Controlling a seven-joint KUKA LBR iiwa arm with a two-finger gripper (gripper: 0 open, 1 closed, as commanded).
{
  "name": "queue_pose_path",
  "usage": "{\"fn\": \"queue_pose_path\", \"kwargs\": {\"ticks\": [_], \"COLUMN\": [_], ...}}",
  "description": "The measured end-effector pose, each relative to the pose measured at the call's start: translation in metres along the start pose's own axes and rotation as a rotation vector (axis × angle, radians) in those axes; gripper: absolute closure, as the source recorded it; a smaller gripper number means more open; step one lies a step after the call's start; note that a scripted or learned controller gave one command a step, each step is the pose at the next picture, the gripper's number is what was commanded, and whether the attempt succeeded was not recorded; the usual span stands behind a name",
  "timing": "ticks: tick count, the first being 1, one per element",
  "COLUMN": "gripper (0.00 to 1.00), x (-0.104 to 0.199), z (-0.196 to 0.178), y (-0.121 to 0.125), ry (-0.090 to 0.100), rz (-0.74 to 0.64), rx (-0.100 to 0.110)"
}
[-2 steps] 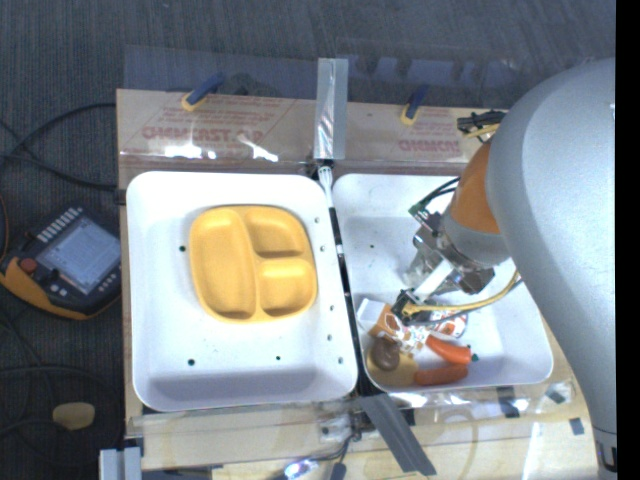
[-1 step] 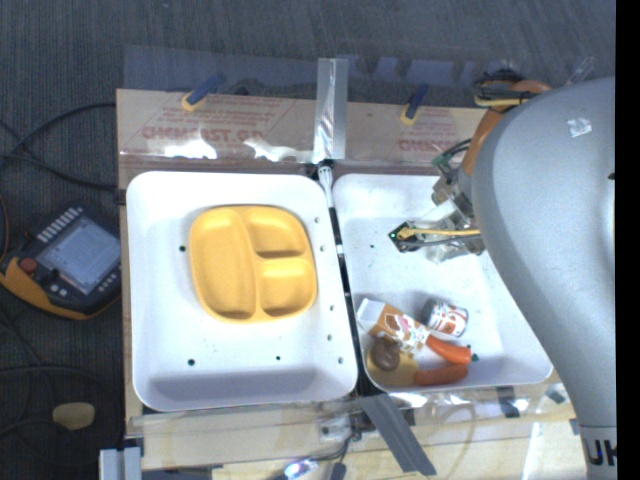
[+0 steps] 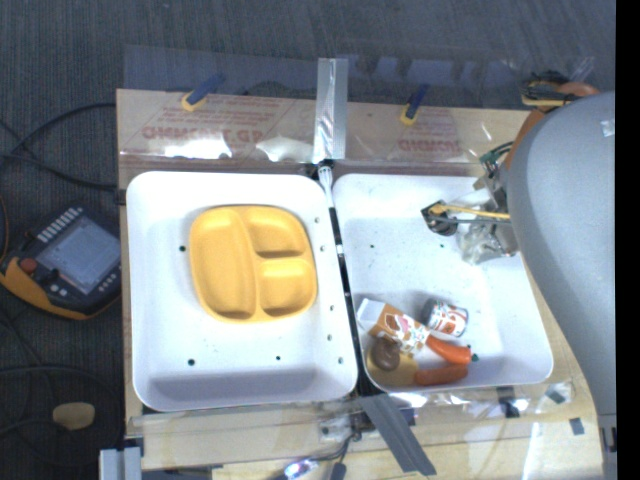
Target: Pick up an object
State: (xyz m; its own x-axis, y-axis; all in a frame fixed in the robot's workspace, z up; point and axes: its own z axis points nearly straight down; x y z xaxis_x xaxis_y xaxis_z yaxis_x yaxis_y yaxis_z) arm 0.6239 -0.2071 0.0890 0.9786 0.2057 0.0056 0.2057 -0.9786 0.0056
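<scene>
You've got the gripper [image 3: 480, 236] over the right bin's [image 3: 400, 258] far side, and I can't tell whether it's open or closed. A small can [image 3: 447, 319] lies on its side with its long axis roughly left-right. Its label is red and white, text unreadable. It sits near the front edge, well apart from the gripper, touching a printed packet [image 3: 397, 326]. A yellow divided plate [image 3: 252, 263] is in the left bin [image 3: 160, 368].
</scene>
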Motion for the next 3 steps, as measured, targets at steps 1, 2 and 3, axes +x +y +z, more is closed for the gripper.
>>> {"fn": "queue_pose_path", "kwargs": {"ticks": [1,2,3], "gripper": [1.0,1.0,1.0], "x": [0.02,0.049,0.036], "z": [0.001,0.0,0.001], "y": [0.013,-0.054,0.014], "ry": [-0.005,0.0,-0.003], "rz": [-0.001,-0.003,0.003], "rx": [0.004,0.002,0.0]}}
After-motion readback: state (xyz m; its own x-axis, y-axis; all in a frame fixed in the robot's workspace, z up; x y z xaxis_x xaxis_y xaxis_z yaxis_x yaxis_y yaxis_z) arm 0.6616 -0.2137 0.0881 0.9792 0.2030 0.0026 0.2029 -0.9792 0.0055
